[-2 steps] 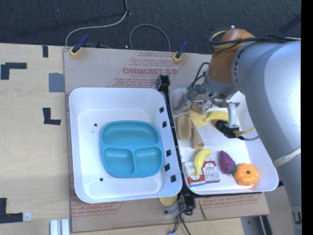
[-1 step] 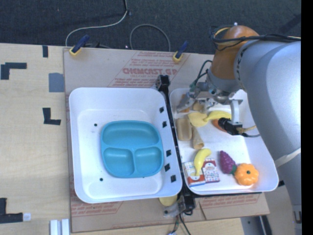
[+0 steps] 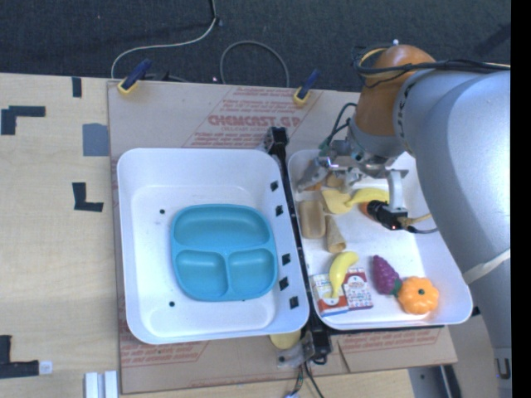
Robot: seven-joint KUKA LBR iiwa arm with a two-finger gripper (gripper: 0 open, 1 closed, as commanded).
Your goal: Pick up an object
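Two shallow white bins sit side by side on a cardboard sheet (image 3: 241, 118) laid over the wooden counter (image 3: 50, 247). The left bin (image 3: 137, 222) holds a blue divided plate (image 3: 222, 251) lying flat near its middle. The right bin (image 3: 444, 259) holds the toy food. A yellow banana (image 3: 342, 270) lies toward the near side, its lower end resting over a small red and white carton (image 3: 355, 293). Just right of the banana is a purple bunch of grapes (image 3: 382, 274), and touching that, at the near right corner, an orange pumpkin (image 3: 417, 295). Two tan bread-like pieces (image 3: 320, 224) lie along the bin's left wall. A second yellow piece (image 3: 353, 198), banana-like, lies toward the far side, right under the arm's wrist.

The grey arm (image 3: 465, 139) reaches in from the right, its orange band (image 3: 386, 85) above the wrist, and the gripper (image 3: 340, 171) is low over the far end of the right bin, beside that upper yellow piece. Whether the gripper is released or clenched I cannot tell, as the wrist body and cables cover it, and nothing is visibly held.

Two clamps, a yellow (image 3: 133, 79) and a blue (image 3: 305, 85), pin the far edge of the cardboard. A white cable (image 3: 178, 40) curls over the dark floor beyond.
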